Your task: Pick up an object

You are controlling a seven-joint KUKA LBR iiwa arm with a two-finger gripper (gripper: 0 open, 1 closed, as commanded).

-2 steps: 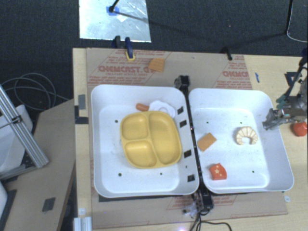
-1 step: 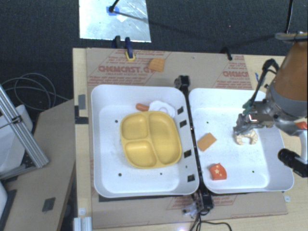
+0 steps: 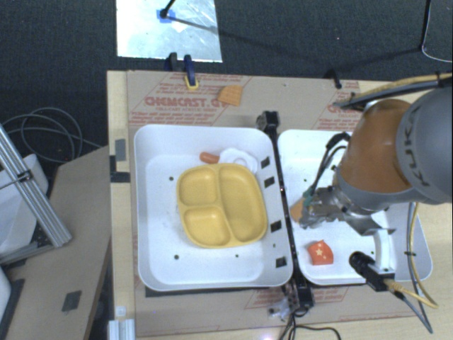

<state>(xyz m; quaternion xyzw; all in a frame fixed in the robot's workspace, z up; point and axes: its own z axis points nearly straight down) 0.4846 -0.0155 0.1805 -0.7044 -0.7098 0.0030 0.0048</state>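
While the gripper (image 3: 306,217), grip state unclear, is hovering nearby, the red block (image 3: 320,253) is looking light, rigid; flat sides suit pinching

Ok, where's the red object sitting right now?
The red object lies in the right bin, near its front-left corner, just below the gripper and right of the divider between the bins.

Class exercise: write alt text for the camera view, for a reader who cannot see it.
A grey robot arm reaches over the right white bin, near a red object. The left white bin holds a yellow divided tray.
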